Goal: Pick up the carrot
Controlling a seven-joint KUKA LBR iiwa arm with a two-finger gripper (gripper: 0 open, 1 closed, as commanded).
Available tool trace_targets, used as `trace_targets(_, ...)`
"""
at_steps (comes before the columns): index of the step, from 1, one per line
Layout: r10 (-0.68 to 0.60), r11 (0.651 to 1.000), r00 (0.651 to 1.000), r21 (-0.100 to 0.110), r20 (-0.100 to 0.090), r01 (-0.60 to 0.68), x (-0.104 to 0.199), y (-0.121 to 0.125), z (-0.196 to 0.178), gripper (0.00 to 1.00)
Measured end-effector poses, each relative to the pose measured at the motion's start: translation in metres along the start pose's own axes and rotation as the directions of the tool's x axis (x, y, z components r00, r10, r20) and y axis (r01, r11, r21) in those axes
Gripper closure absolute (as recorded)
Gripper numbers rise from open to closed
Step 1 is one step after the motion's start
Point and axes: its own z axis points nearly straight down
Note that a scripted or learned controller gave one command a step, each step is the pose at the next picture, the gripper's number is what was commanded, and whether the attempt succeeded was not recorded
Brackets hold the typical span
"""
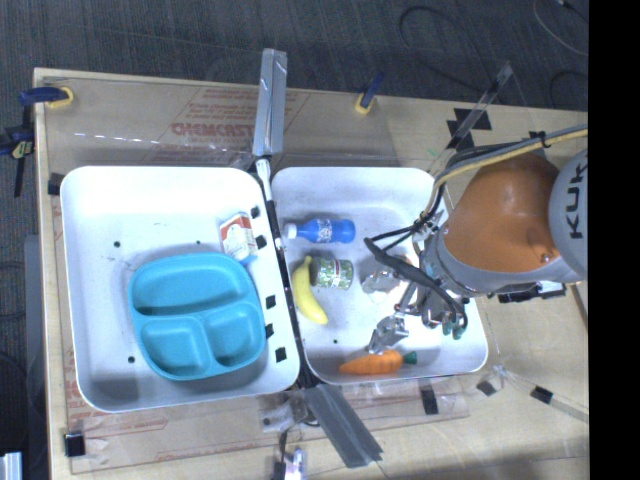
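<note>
Gripper (pixel 385 336) hovering just above the carrot (pixel 372 364) in the right bin (pixel 400 183)
Jaw opening cannot be told; nothing seen held. The carrot is lying along the near wall, green top pointing right

A robotics test lab: a grey and orange industrial arm (pixel 520 223) with loose cabling reaches over a plywood bench (pixel 120 103) fitted with two shallow white bins (pixel 90 268), clamps (pixel 45 96) gripping the bench edge. Toy food and household props, among them a blue divided tray (pixel 195 313), lie in the bins above dark carpet (pixel 150 18).
</note>
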Motion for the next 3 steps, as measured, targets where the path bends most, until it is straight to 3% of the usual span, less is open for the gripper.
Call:
trace_targets(1, 0.068, 0.998, 0.998, 0.0, 0.002, -0.068, -0.047, -0.007, -0.047, 0.0)
trace_targets(2, -0.255, 0.967, 0.967, 0.002, 0.013, 0.255, -0.009, -0.023, 0.045, 0.0)
trace_targets(3, -0.467, 0.884, 0.884, 0.012, 0.029, 0.467, -0.016, -0.019, 0.059, 0.0)
